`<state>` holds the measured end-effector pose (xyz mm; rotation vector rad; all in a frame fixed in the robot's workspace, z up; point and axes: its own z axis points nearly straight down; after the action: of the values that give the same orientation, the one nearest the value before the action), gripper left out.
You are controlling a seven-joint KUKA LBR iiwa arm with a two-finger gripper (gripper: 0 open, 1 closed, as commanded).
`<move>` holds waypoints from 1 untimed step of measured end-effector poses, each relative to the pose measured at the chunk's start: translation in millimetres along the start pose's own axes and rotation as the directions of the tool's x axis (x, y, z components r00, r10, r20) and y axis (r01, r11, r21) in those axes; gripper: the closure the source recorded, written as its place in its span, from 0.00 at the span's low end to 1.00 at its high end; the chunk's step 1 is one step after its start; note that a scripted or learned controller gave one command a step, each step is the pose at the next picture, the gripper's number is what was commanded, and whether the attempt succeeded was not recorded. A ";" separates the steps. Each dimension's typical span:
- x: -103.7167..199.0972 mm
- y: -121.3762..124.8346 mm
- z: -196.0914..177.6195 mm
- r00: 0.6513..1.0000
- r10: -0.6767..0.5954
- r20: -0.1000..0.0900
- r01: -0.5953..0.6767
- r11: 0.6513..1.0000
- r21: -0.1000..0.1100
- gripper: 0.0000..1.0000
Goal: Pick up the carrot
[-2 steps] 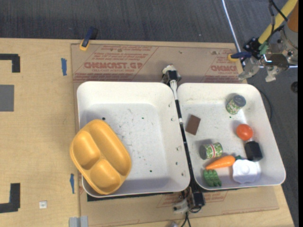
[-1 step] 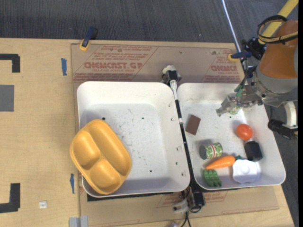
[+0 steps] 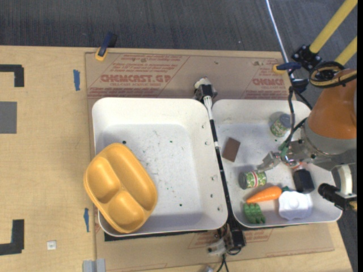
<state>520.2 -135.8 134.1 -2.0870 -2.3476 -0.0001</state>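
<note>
Dark grey carpet point(image 3: 170, 13) runs across the top of your view, and below it a pale wooden bench point(image 3: 39, 152) carries a sheet of printed cardboard point(image 3: 170, 75), with bits of blue tape point(image 3: 76, 79) and black corner marks along the bench's left side. On that cardboard you've got two shallow white bins side by side, the left bin point(image 3: 153, 146) speckled with dark flecks and the right bin point(image 3: 249, 123) holding the small items.

Your arm point(image 3: 334, 115) comes in from the right, orange band showing, and the gripper point(image 3: 283, 156) hangs low over the right bin. Whether it is apart or together, you cannot tell from this angle; nothing shows clamped in it.

The carrot point(image 3: 265, 195) lies on the bin floor just below the gripper and a touch to its left, its tip pointing left, apart from the gripper. Right beside the carrot's thick end sits a white block point(image 3: 295, 205), and just under the carrot's tip a green brick point(image 3: 254, 213). A small green-labelled can point(image 3: 253, 179) lies just above the carrot. A brown tile point(image 3: 231, 149) sits well to the gripper's left, and a greenish round jar point(image 3: 279, 124) just above it.

Far off to the gripper's left, a yellow divided tray point(image 3: 120, 187) rests tilted over the left bin's lower corner.
</note>
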 end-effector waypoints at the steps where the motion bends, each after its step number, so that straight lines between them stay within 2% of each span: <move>1: 28.8 -37.0 48.7 0.997 -0.081 0.001 0.081 0.997 -0.003 0.00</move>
<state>480.1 -111.5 85.4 -1.9915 -2.4322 -0.0033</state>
